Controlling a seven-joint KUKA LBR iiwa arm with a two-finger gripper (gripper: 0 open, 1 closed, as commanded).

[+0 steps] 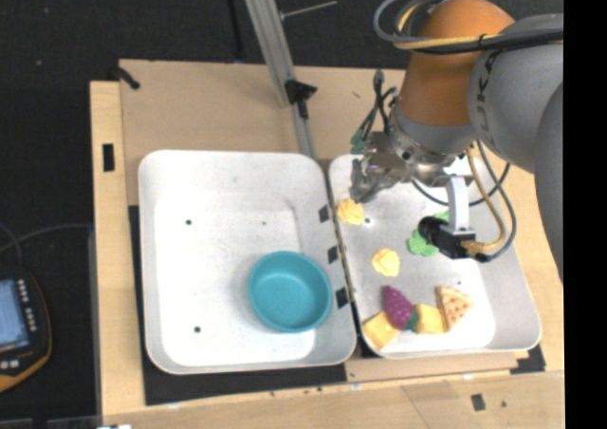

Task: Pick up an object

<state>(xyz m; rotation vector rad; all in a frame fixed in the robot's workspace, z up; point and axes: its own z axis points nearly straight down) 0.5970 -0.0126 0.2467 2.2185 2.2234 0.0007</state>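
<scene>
You see the arm's gripper (365, 185) low over the right bin (507, 318), jaws just above a yellow toy piece (352, 213) by the bin's left wall. Can't tell jaw width. Nothing lifted yet; grasp and lift remain, I'd judge.

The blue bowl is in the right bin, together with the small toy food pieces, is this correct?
Not quite. The camera view shows the blue bowl in the left bin, alone. The small toy food pieces lie in the right bin.
</scene>
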